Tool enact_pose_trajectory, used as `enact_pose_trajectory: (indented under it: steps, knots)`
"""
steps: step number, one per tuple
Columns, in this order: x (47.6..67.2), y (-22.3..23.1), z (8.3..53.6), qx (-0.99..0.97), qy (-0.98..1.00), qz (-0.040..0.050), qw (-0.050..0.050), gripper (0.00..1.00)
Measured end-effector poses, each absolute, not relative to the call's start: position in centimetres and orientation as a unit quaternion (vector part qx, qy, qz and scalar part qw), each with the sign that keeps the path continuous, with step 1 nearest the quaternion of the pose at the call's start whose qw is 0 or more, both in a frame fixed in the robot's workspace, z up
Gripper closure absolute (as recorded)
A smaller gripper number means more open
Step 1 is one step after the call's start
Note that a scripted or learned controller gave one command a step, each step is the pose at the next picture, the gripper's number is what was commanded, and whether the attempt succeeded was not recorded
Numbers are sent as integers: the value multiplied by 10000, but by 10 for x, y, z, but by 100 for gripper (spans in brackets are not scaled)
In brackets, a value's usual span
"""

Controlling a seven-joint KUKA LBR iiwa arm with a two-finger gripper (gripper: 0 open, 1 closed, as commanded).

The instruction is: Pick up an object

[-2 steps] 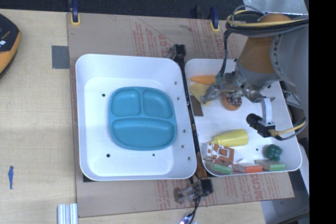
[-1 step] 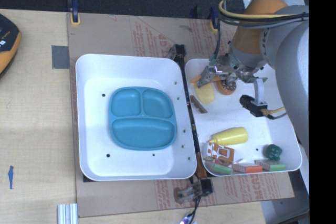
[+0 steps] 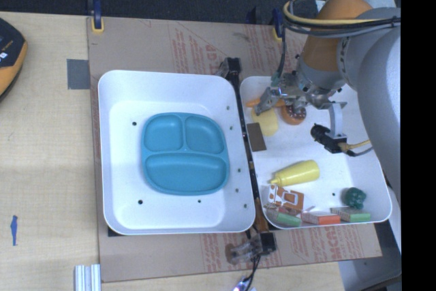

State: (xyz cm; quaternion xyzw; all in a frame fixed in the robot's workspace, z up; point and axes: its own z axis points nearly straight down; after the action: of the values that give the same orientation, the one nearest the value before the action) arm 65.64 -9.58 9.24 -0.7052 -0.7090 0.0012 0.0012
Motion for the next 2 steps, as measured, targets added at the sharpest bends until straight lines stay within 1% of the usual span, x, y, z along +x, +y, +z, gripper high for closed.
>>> enact_pose_trajectory:
  steps: [1,2]
  knots:
    - [656,-93,92,-7050,-7092,16,16,0]
    - [657,-110,108,-7063,-7079,7,-3,0]
